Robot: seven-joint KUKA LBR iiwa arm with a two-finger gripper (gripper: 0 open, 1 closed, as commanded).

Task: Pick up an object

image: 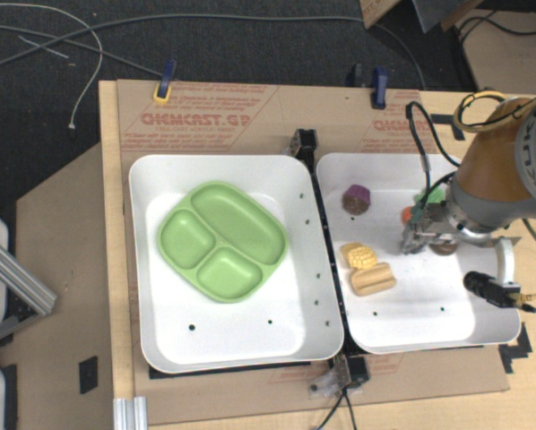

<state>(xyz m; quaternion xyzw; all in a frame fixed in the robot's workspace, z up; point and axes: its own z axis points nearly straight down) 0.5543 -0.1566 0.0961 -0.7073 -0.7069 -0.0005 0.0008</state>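
Observation:
In the right bin (411, 325) lie a purple round piece (356, 198), a yellow corn-like piece (360, 257) and a tan bread-like piece (373, 280) just below it. My gripper (418, 236) reaches down into the right half of this bin, to the right of those three pieces and apart from them. A small orange thing (410, 213) and a bit of green (422, 201) show right beside the gripper, and a brown thing (445, 248) peeks out under the wrist. The arm's body hides the fingertips.
The left bin (160, 321) holds a green three-compartment plate (221, 240). A black divider clamp (304, 141) sits between the bins at the back. Black cables (420, 141) run along the arm over the right bin's far edge. Blue clamps (167, 79) hold the cardboard.

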